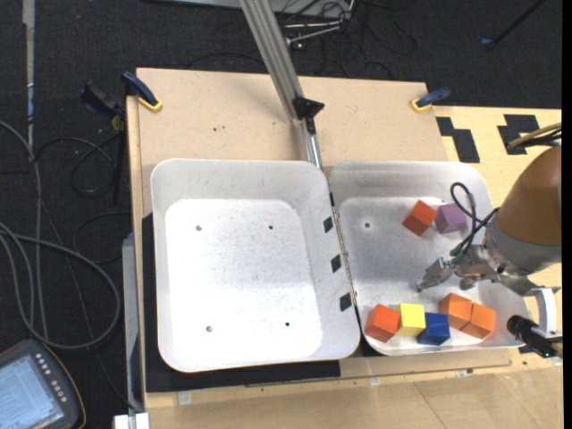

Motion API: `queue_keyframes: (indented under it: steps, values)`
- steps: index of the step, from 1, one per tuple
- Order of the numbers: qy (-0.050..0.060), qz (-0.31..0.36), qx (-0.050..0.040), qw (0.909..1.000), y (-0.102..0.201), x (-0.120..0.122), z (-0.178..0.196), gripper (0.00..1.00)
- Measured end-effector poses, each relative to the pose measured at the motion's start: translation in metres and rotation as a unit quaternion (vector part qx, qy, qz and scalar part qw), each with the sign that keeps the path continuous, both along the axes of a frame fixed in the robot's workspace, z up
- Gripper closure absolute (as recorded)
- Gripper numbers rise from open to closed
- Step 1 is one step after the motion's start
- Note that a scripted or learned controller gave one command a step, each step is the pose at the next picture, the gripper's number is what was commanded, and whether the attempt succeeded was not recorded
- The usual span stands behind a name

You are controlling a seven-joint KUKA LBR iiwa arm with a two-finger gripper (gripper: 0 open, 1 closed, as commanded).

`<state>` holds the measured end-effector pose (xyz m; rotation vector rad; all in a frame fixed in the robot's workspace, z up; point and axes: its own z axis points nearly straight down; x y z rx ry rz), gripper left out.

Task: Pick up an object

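Observation:
The right bin (375, 190) holds several small blocks. An orange cube (418, 217) and a purple cube (451, 219) sit side by side near its back. Along the front wall lie an orange block (384, 322), a yellow block (412, 316), a blue block (435, 328) and two more orange blocks (470, 315). My gripper (441, 275) reaches in from the right over the bare bin floor, between the back pair and the front row. It is open, with nothing between its fingers, and it touches no block.
The left bin (179, 186) stands beside the right one, their walls meeting at the middle. A metal pole (273, 47) slants down to the bins' back junction. Clamps (143, 92) sit at the bench's back corners. A black cable (465, 195) loops above the purple cube.

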<state>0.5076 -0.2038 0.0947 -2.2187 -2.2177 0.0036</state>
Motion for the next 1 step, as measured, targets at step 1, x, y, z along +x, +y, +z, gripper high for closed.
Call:
queue_keyframes:
  steps: [1]
  values:
    - [-0.004,0.0,-0.0014,1.0,-0.0011,0.0018,0.0139,1.0]
